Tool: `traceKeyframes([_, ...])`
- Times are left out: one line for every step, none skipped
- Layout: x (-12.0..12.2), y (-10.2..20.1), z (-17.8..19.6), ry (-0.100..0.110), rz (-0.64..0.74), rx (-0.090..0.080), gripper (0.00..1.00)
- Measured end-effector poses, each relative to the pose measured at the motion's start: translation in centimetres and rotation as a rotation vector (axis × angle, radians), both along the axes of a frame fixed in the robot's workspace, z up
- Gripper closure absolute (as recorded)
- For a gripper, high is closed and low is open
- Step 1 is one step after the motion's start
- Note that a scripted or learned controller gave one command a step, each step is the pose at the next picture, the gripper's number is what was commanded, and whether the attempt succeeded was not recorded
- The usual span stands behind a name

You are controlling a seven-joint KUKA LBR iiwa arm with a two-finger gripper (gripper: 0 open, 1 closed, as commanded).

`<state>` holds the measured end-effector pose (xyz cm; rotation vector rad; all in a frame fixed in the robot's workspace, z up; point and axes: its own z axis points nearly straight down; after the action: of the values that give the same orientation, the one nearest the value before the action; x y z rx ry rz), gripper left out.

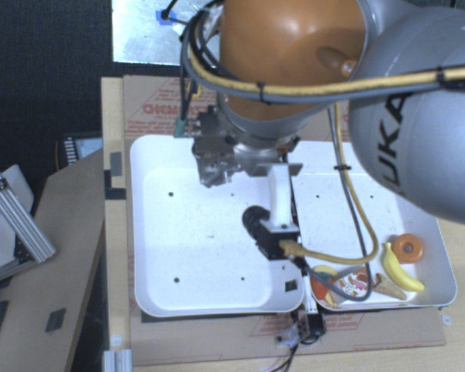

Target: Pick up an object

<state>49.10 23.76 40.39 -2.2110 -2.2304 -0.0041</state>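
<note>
Hanging over the left bin (151,285), gripper (217,173), jaws' spread impossible to tell, banana (401,270) well apart.

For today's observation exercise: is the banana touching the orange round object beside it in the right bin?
Touching. In the camera view the banana's upper end meets the lower edge of the orange round object, with no bin floor visible between them.

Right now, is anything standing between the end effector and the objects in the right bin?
The end effector hangs over the left bin. The banana and other objects sit in the right bin's near corner; the bins' shared rims and a trailing yellow cable lie between.
</note>
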Motion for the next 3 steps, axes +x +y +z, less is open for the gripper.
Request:
traceKeyframes([-0.6,-3.3,-12.4,0.013,-0.011,-0.008,1.00])
traceKeyframes([-0.4,-3.0,-11.7,0.001,-0.008,-0.002,0.00])
traceKeyframes([-0.5,-7.4,-18.3,0.006,-0.012,-0.006,0.00])
